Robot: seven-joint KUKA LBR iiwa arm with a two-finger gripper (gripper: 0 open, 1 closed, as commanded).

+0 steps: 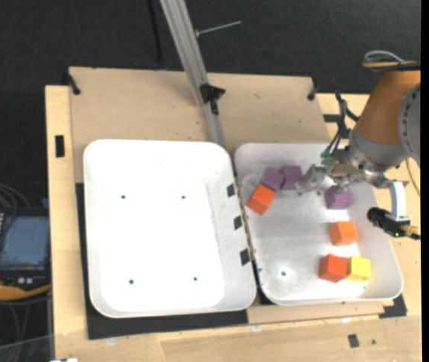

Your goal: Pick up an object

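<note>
Blocks lay scattered in the right bin (pixel 395 289). Nearest the camera, an orange-red cube (pixel 334 267) touched a yellow cube (pixel 360 268) at its right. Beyond them sat a lone orange cube (pixel 343 232). Farther in, a purple block (pixel 339 197) lay just under the gripper (pixel 333 178), and it was not possible to tell whether the gripper grasped it or was released. To the left, another orange cube (pixel 260 198) rested beside two purple blocks (pixel 282 178). The left bin (pixel 93 225) stood next to it. The arm (pixel 384 123) reached in from the right.
</note>
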